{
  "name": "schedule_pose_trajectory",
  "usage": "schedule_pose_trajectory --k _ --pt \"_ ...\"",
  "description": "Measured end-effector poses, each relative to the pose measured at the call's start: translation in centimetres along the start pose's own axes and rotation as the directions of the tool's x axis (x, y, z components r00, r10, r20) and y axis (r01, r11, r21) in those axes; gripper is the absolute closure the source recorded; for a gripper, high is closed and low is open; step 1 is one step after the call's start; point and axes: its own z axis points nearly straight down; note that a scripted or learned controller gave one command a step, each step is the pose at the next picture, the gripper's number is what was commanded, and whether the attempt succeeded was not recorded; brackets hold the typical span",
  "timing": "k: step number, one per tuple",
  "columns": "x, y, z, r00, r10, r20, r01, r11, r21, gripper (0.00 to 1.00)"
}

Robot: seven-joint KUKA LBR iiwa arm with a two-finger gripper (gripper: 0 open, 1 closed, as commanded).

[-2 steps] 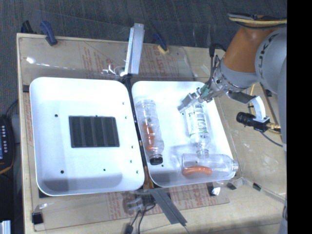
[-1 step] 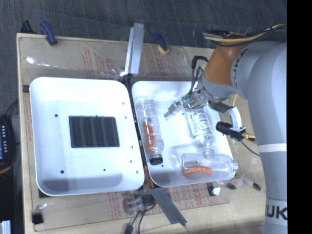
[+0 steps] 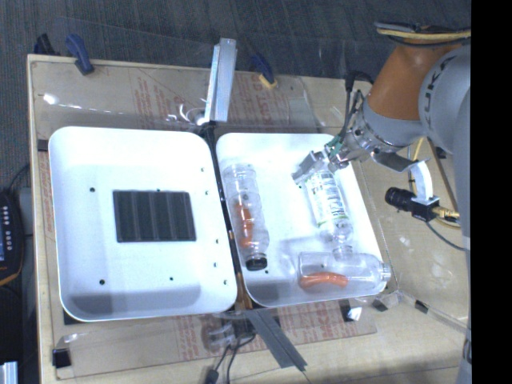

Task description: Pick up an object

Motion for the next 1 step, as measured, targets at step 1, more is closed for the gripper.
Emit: schedule_pose_trajectory --k 1 --pt "-1.22 5.11 11.91 0.998 0.065 -0.001 -0.065 0.998 0.002 0.00"
